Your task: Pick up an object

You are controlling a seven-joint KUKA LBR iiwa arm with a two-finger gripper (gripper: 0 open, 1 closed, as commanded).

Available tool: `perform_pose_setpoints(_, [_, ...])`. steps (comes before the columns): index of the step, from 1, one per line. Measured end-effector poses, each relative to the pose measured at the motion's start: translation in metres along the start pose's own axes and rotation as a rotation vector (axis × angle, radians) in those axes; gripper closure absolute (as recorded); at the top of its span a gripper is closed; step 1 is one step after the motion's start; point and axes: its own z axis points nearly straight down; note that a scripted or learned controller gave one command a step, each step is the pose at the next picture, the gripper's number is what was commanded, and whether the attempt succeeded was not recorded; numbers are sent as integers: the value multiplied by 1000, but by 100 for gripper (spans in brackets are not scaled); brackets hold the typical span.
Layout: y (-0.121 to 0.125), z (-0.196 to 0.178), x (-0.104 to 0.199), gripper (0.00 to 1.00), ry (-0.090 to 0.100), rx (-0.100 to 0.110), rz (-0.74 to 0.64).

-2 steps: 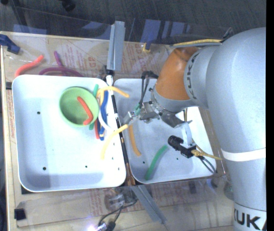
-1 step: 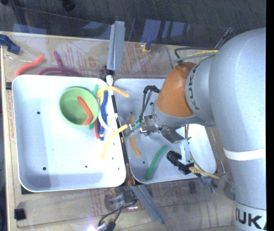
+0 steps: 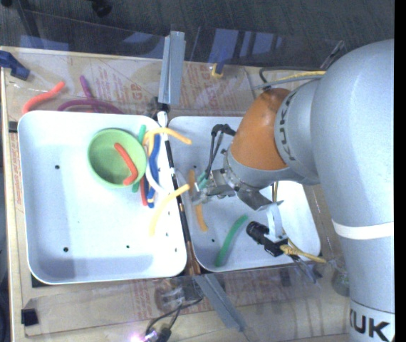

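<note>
My gripper [image 3: 198, 186] hangs low over the left side of the right bin [image 3: 299, 226], close to the wall between the two bins. Just below it an orange stick [image 3: 201, 216] lies on the bin floor. A green curved stick [image 3: 229, 240] rests further toward the front of the same bin. A yellow stick [image 3: 166, 204] lies across the dividing wall right beside the gripper. The arm hides much of the right bin's back half.
The left bin [image 3: 68, 226] holds a green bowl [image 3: 115, 159] with a red stick [image 3: 127, 158] in it. Several coloured sticks [image 3: 153, 164] pile up by its right wall. Red and purple cords [image 3: 75, 102] lie on the bench behind it.
</note>
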Motion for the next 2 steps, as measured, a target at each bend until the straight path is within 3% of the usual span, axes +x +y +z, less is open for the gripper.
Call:
perform_pose_setpoints(1, [54, -100, 44, 100, 11, 4, 92])
perform_pose_setpoints(2, [54, -100, 44, 0, 12, 5, 92])
